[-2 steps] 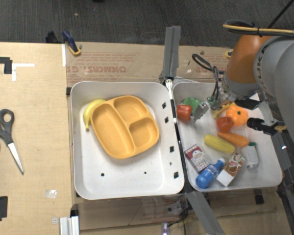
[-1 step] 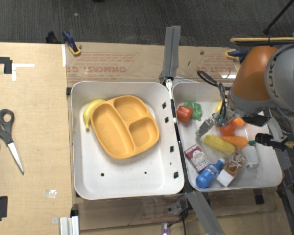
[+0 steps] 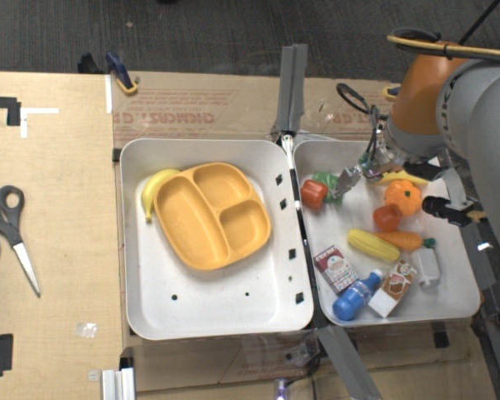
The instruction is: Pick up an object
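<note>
Blue bottle (image 3: 352, 299): lies at the front edge of the right bin (image 3: 458, 307), cap end angled toward the back, touching a small red and white carton (image 3: 336, 269) on its left.
Brown and white carton (image 3: 394, 285): just right of the blue bottle, touching it, tilted.
Clear bottle (image 3: 427, 267): near the right wall, beside the brown and white carton.
Yellow corn (image 3: 372, 245): middle of the right bin, lying slantwise, behind the cartons.
Carrot (image 3: 402, 240): touching the corn on its right side, green tip pointing right.
Red fruit (image 3: 387, 217): just behind the carrot, with an orange (image 3: 402, 197) touching it from behind.
Red pepper (image 3: 314, 193): near the left wall of the right bin, green leafy piece (image 3: 326, 179) beside it.
Claw (image 3: 356, 172): low over the back of the right bin, between the green leafy piece and the orange; whether the tips are apart or together cannot be told, and nothing is seen between them.
Arm (image 3: 450, 98): grey with an orange band, reaching in from the right above the back corner of the bin.
Left bin (image 3: 150, 307): holds a yellow divided plate (image 3: 210, 215), with a banana (image 3: 154, 190) tucked against the plate's left rim.
Desk (image 3: 50, 223): scissors (image 3: 12, 232) lie at the far left, well apart from both bins.
</note>
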`<state>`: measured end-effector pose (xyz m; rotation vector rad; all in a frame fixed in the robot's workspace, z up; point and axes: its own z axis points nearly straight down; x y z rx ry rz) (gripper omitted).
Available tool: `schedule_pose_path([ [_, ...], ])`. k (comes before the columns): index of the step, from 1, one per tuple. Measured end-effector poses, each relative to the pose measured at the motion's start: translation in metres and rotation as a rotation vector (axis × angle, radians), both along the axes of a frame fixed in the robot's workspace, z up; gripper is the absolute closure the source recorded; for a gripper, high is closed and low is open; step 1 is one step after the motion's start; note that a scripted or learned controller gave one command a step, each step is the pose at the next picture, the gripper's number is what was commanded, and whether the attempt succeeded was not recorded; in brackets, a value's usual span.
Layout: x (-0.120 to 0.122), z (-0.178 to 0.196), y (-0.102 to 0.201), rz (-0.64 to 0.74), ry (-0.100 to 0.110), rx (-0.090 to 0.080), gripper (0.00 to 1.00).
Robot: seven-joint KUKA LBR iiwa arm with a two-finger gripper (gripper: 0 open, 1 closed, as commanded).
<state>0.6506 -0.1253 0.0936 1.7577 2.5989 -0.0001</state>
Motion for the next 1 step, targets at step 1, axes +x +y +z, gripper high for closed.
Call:
schedule_pose_path([
  [1, -0.0492, -0.0013, -0.0113, 0.024, 0.003, 0.001, 0.0],
])
